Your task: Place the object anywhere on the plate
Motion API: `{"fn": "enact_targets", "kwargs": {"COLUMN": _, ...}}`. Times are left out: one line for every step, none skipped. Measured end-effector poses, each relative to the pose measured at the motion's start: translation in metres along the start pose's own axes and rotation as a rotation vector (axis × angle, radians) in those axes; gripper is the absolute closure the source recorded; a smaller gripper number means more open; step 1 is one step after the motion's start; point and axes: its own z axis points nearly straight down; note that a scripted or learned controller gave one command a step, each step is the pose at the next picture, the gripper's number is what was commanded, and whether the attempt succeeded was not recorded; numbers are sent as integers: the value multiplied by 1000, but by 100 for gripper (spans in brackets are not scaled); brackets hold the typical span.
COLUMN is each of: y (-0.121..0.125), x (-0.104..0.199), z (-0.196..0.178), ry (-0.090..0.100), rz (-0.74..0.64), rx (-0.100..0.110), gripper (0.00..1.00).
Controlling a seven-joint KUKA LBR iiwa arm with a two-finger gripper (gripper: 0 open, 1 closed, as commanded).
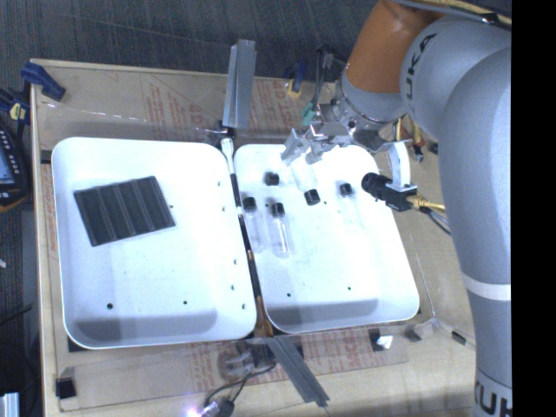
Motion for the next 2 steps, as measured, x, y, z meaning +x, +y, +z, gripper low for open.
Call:
{"fn": "enact_targets", "kwargs": {"y": -65, "x": 72, "z": 20, "ry": -1, "rz": -15, "rx": 3, "gripper": 100}}
{"fn": "enact_targets", "kwargs": {"y": -129, "x": 127, "z": 15, "ry": -2, "rz": -10, "rx": 4, "gripper": 100}}
